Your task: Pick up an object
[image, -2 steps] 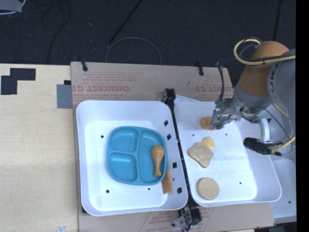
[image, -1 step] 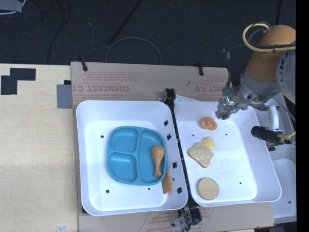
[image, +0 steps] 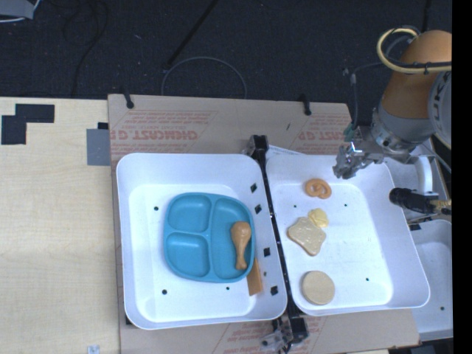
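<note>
Jaws (image: 346, 167) poised over the right white bin's (image: 413, 271) far rim, state impossible to tell. Nearest candidate: small orange pretzel-shaped toy (image: 318, 189), just down-left of the jaws, flat on the bin floor. Pale bread slice (image: 307, 236) and round cracker (image: 318, 287) farther off.

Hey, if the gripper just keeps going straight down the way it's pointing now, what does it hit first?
Probably the bare floor of the right bin, near its back edge. The gripper hangs above that corner, and the pretzel lies off to the side, likely missed. Depth is hard to judge from this slanted view.
</note>
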Action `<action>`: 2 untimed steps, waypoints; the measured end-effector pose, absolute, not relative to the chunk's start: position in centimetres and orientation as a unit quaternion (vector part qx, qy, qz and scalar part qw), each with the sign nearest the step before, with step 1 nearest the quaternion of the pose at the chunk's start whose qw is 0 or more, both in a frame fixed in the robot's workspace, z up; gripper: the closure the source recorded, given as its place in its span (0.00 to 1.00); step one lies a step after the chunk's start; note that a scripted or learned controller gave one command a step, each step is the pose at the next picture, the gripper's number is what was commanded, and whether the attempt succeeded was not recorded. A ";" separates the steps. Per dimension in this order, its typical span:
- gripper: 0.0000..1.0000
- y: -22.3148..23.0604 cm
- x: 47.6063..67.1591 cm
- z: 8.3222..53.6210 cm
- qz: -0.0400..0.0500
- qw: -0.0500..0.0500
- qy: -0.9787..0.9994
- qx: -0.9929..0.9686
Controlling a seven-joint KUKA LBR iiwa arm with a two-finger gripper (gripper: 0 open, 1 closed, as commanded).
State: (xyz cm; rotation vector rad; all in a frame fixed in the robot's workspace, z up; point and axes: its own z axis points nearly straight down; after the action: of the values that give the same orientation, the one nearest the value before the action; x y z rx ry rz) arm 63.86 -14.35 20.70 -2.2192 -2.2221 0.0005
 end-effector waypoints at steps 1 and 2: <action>1.00 -9.8 63.1 21.8 0.000 0.002 -0.708 -0.706; 1.00 -4.2 61.9 21.0 0.001 0.003 -0.708 -0.706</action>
State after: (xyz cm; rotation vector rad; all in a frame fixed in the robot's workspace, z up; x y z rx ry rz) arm 61.89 -4.17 20.97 -2.2139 -2.2219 0.0037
